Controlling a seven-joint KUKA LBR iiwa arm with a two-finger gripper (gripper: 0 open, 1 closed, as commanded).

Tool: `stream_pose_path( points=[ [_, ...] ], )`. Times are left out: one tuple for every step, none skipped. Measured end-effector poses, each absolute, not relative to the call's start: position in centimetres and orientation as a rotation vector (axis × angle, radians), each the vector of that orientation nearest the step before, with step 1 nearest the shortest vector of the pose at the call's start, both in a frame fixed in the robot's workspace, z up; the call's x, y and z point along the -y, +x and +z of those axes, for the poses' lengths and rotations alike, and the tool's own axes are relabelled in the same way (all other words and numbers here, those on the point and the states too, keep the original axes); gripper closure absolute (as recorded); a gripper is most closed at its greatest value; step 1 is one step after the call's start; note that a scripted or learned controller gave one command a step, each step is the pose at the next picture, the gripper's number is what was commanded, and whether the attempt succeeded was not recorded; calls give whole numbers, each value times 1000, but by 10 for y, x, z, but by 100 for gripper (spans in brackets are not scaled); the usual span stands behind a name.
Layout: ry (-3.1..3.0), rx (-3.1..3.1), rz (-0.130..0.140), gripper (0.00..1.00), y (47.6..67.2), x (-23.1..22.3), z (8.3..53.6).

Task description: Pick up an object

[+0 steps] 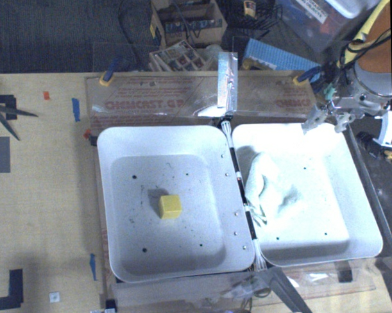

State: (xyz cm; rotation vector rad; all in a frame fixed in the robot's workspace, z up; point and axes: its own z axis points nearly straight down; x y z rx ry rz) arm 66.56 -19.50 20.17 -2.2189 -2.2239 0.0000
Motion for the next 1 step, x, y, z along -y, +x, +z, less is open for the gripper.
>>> stream_pose_path(
  points=[
    [-2274,2174,-3,0,626,138,94]
  ],
)
